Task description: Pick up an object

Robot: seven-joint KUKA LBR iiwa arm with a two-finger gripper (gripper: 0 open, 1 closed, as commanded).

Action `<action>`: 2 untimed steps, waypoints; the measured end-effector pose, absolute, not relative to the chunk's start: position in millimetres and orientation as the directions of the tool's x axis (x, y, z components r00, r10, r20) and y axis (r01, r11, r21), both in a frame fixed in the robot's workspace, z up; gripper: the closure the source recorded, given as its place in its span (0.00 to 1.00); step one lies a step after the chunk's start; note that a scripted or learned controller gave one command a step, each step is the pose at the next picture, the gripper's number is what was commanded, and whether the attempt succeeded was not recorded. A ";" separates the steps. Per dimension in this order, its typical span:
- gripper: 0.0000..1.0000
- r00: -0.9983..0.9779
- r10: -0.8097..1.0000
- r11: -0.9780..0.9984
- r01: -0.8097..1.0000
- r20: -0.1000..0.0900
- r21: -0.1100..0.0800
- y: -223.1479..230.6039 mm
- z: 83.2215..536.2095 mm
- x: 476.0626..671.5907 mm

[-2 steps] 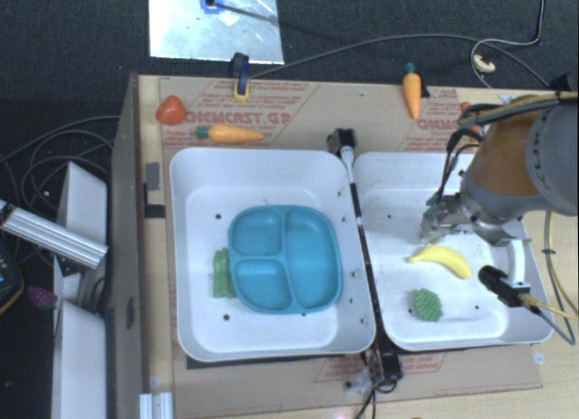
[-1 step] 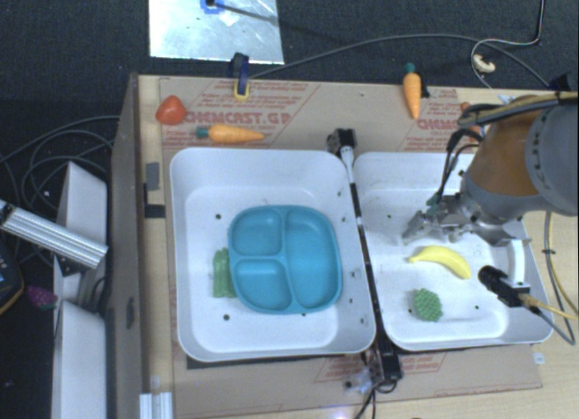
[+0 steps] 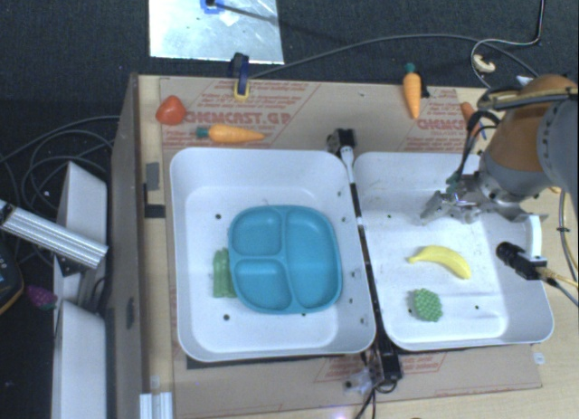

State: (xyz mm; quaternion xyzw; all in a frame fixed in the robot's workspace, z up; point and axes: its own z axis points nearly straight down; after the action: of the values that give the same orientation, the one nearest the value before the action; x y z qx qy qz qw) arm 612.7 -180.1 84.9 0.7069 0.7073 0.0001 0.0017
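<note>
Your bench [image 3: 271, 109] carries two white bins side by side. The left bin [image 3: 194, 227] holds a blue divided plate [image 3: 285, 259] with a green piece [image 3: 222, 274] touching its left edge. In the right bin [image 3: 525, 318] the arm [image 3: 525, 137] reaches in from the right, its gripper [image 3: 443, 204] low near the bin's upper middle, fingers spread with nothing between them. Below it lies the yellow banana [image 3: 441, 261], long axis running left to lower right, tips curving downward. Just below that sits a small green bumpy object [image 3: 426, 305], apart from the banana.
</note>
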 end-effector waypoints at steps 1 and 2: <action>0.00 -0.006 1.000 0.006 1.000 -0.002 0.007 -168.0 151.7 670.5; 0.00 -0.001 1.000 0.001 1.000 0.000 -0.001 -164.6 110.4 587.9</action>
State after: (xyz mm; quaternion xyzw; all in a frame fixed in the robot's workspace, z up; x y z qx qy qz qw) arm 587.9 -164.6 110.4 0.7066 0.7076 -0.0003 -0.0003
